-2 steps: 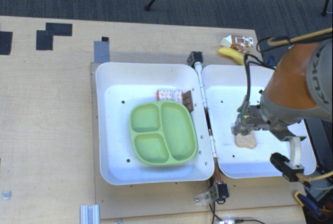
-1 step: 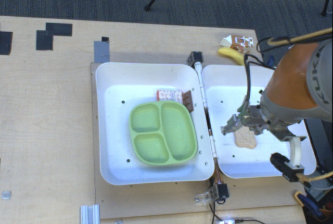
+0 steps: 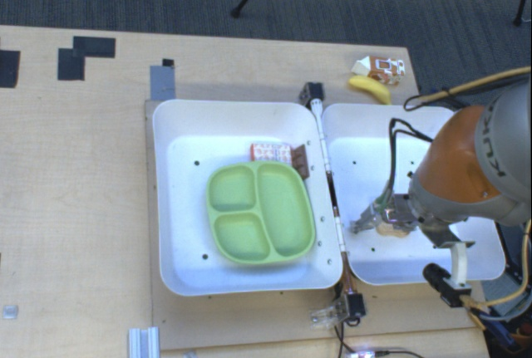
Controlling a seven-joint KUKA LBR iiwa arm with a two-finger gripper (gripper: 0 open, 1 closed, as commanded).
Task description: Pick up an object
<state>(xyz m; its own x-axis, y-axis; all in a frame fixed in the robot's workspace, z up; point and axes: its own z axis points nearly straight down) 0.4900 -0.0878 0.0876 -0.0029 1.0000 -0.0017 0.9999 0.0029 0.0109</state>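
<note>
Worktop [image 3: 83,207]: a pale wooden surface that carries two shallow white bins side by side; dark carpet lies beyond its far edge.

Left bin [image 3: 179,207]: it holds a green divided plate and a small box.

Green plate [image 3: 262,213]: it has three compartments and lies flat in the middle of the left bin, a little toward the near right corner.

Small box [image 3: 271,152]: red and white, it lies just behind the plate, close to its far rim. A small dark brown piece [image 3: 300,160] lies beside it on the right, against the plate's corner.

Right bin [image 3: 366,174]: the arm reaches into it from the right.

Arm [image 3: 474,165]: the grey body and the orange band cover the right part of the right bin.

Jaws [image 3: 370,223]: they are low over the floor of the right bin, near its near left part, and point to the left. I cannot tell whether they are spread or pressed together, because the metal parts are small and blurred.

Object in right bin [image 3: 392,226]: a small tan and pale thing lies on the bin floor just beside the jaws, partly under the wrist. I cannot tell whether it is between the jaws or only touches them.

Banana [image 3: 370,88]: yellow, it lies on the worktop behind the right bin, outside it.

Small package [image 3: 382,66]: white and orange, it lies just behind the banana.

Black cable [image 3: 399,150]: it curves over the right bin from the arm.
</note>
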